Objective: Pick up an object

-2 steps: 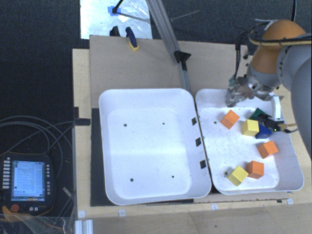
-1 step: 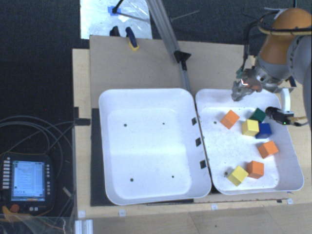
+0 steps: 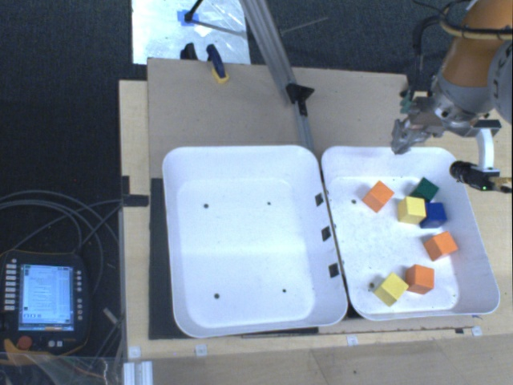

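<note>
Dark carpet surrounds the tan wooden bench (image 3: 240, 107) you are looking down on, and two shallow white plastic bins sit side by side on it. Your left bin (image 3: 180, 183) has only a few small dark dots on its floor. Your right bin (image 3: 473, 291) holds all the small wooden cubes.

At the far left of that cluster lies an orange cube (image 3: 377, 196). Right of it a green cube (image 3: 425, 188) sits farthest back, with a yellow cube (image 3: 411, 209) just in front of it and a blue cube (image 3: 435, 212) touching the yellow one's right side. A second orange cube (image 3: 440, 245) lies nearer, toward the right wall. Nearest you, a second yellow cube (image 3: 392, 288) and a third orange cube (image 3: 419, 278) sit just beside each other.

The grey arm with its orange band (image 3: 473, 50) comes in from the right, and its two-finger gripper (image 3: 401, 141) hangs over the far rim of the right bin, left of the cubes' far row and apart from every one of them. You can see nothing between its fingers; they look drawn close together at the tip, though the view is too coarse to say for sure.

On the floor at the near left you have a handheld control pendant (image 3: 44, 299) with a lit screen and its cables. A grey metal pole (image 3: 272, 42) slants across the far side of the bench.
</note>
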Available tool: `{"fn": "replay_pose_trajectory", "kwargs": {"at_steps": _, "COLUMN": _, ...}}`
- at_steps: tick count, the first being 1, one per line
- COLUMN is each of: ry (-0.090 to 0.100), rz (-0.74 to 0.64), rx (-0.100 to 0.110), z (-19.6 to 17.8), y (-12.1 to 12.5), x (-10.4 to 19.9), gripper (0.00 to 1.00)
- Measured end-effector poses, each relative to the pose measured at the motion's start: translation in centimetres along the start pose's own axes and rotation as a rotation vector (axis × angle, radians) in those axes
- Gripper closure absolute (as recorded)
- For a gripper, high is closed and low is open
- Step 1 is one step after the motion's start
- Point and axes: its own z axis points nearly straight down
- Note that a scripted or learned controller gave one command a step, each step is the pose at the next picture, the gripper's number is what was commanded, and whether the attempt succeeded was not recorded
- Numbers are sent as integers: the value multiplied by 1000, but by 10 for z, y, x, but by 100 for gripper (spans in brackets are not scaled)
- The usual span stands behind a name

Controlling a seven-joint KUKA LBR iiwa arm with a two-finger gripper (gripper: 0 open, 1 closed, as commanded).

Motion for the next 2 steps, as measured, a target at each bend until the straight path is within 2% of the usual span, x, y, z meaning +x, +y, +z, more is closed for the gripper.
{"fn": "replay_pose_trajectory", "kwargs": {"at_steps": 1, "ry": 0, "rz": 1, "rx": 0, "z": -49, "y": -3, "x": -7, "gripper": 100}}
{"fn": "replay_pose_trajectory", "kwargs": {"at_steps": 2, "ry": 3, "rz": -5, "rx": 6, "z": -52, "y": -33, "x": 41, "gripper": 100}}
